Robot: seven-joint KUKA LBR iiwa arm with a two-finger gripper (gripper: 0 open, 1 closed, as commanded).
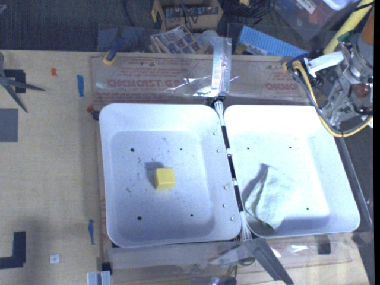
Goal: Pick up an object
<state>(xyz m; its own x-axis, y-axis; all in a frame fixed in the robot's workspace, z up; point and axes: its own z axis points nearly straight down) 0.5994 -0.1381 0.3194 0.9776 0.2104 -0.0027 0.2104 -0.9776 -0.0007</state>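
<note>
A small yellow block (164, 178) lies near the middle of the left bin (119, 123). A crumpled white cloth (270, 198) rests at the front left of the right bin (309, 129). My gripper (346, 103) hangs at the far right, above the back right corner of the right bin, well away from both the block and the cloth. Cables and wrist hardware crowd around it, and nothing can be seen held in it.
A yellow-and-black cable (320, 108) loops over the right bin's back right rim. A clear plastic sheet (196, 76) lies behind the bins. Boxes and clutter (184, 10) stand beyond the bench. Bare wooden bench top (47, 159) stretches to the left.
</note>
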